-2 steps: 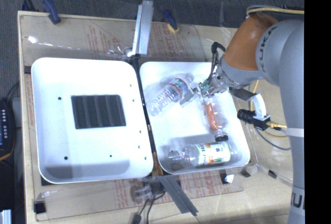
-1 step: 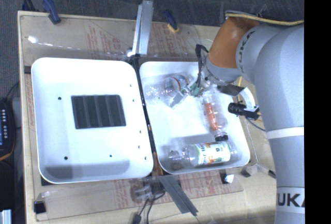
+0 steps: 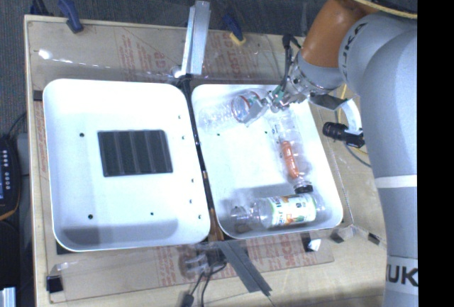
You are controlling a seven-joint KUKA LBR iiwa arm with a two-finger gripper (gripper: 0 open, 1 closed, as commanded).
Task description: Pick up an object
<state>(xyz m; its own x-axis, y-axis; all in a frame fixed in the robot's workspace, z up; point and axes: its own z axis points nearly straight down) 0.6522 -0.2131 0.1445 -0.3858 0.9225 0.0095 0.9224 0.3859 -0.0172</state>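
The right bin (image 3: 213, 178) holds three clear plastic bottles. A crumpled clear bottle (image 3: 237, 108) lies along its far wall. A slim bottle with orange contents (image 3: 291, 154) lies by the right wall, and a labelled bottle with a black cap (image 3: 282, 212) rests on its side at the near wall. My gripper (image 3: 281, 98) hangs low at the bin's far right corner, right beside the end of the crumpled bottle and above the top of the slim bottle. Whether it touches either one is unclear.
The left bin (image 3: 71, 114) has a dark slotted grille (image 3: 135, 152) in its floor. A metal bar (image 3: 196, 37) stands up behind the divide between the bins, with blue clamps (image 3: 69, 13) along the bench's far edge. The grey arm (image 3: 379, 86) fills the right side.
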